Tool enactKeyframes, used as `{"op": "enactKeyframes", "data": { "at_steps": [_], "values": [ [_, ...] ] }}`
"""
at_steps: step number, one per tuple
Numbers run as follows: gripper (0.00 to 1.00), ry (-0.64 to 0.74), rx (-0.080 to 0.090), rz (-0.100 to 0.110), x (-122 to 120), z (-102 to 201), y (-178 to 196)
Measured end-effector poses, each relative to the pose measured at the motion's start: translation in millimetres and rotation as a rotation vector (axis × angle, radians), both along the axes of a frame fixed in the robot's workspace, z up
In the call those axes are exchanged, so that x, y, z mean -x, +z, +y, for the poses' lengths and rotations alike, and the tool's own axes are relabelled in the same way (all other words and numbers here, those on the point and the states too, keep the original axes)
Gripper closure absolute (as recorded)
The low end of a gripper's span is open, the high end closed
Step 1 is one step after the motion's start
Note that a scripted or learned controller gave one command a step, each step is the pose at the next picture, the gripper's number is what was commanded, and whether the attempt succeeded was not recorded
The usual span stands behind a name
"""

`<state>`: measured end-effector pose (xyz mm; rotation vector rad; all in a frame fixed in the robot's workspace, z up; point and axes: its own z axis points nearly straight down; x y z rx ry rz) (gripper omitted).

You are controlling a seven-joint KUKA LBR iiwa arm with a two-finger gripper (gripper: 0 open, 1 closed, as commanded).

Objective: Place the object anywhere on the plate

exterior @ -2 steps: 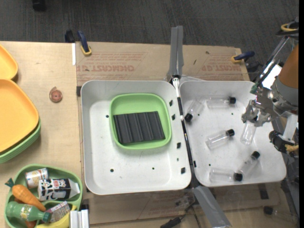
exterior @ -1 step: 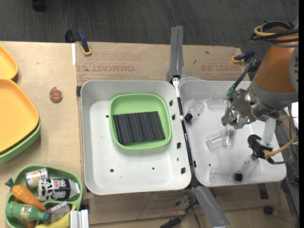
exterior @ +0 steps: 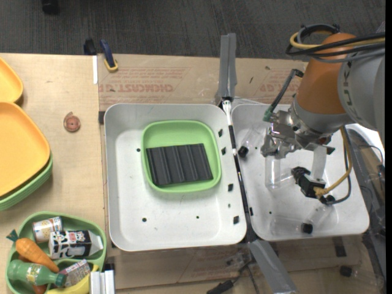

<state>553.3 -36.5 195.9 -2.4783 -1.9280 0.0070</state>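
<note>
camera view: dark ridged object (exterior: pixel 181 165) lies on green plate (exterior: pixel 207 133), well left of jaws, whose state i cannot tell.

The bench (exterior: pixel 73 90) is a light wooden surface, partly covered by a brown cardboard sheet (exterior: pixel 165 78) with red lettering. 2 shallow white bins rest on it side by side, touching: the left bin (exterior: pixel 122 225) and the right bin (exterior: pixel 349 222). At the bench's left edge lie stacked orange plates (exterior: pixel 18 146). A green bowl (exterior: pixel 98 237) of toy food sits at the lower left corner. A small round brown item (exterior: pixel 72 122) lies between plates and left bin.
</note>
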Motion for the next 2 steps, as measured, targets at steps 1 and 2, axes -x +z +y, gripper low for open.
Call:
{"op": "enactKeyframes", "data": {
  "at_steps": [1,2],
  "values": [
    [1.00,-0.005,0.001,0.001,-26.5,104.1,-6.4],
    [0.00,-0.005,0.001,0.001,-26.5,104.0,-6.3]
  ]
}}
